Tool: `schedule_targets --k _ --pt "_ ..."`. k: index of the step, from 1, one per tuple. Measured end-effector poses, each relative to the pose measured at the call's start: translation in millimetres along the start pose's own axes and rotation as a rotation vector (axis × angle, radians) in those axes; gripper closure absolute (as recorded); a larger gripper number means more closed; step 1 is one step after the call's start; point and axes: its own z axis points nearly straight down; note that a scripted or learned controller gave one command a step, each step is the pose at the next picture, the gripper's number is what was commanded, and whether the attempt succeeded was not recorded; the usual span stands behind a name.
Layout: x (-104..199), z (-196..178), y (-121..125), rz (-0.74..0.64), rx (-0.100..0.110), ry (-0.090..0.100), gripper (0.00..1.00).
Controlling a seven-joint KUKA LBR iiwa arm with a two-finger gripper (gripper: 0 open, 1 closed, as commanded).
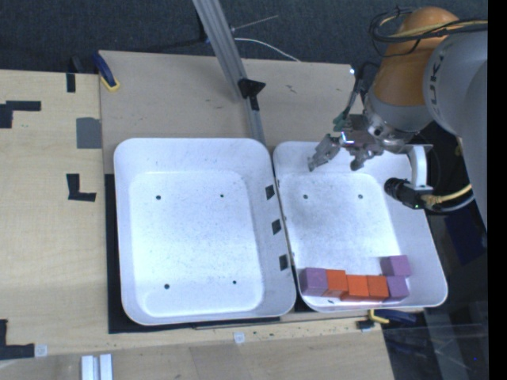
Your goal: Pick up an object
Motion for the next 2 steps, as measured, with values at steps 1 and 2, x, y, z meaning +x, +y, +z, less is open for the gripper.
schedule_targets --k 1,2 --pt "-19.6 -31.7 -50.7 0.003 -0.001 0.0 0.0" --pt "98.9 20.2 0.6 -0.006 0.001 0.002 0.0"
